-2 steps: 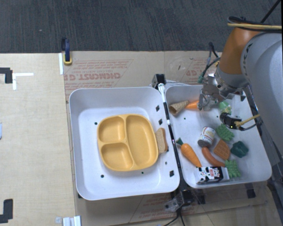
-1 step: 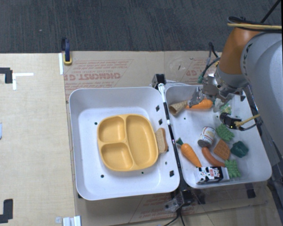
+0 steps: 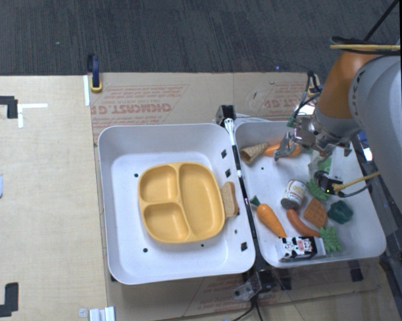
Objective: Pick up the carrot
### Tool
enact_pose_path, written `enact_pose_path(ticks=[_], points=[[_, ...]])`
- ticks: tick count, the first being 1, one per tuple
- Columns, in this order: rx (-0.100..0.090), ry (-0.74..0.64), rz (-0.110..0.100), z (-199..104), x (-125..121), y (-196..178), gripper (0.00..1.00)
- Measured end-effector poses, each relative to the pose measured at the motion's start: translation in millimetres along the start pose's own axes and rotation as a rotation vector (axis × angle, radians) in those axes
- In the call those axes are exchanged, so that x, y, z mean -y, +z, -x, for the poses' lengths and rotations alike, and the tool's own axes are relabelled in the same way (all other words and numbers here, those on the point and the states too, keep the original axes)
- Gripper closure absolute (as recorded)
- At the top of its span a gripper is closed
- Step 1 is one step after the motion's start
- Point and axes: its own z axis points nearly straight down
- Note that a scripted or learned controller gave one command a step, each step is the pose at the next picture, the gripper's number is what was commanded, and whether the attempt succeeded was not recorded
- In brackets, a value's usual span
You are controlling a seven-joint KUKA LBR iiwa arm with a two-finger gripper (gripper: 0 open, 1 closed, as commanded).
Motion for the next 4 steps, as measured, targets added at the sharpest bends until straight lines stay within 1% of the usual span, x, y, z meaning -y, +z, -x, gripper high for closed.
enact_pose_path(ticks=[1, 2, 3, 4], points=[[0.007, 0.345, -0.049, 14, -18, 5, 0.0], [0.007, 0.338, -0.023, 13, -21, -5, 1.0], [0.006, 0.337, -0.024, 12, -21, -5, 0.0], [-0.038, 0.399, -0.031, 28, -23, -1, 0.0]])
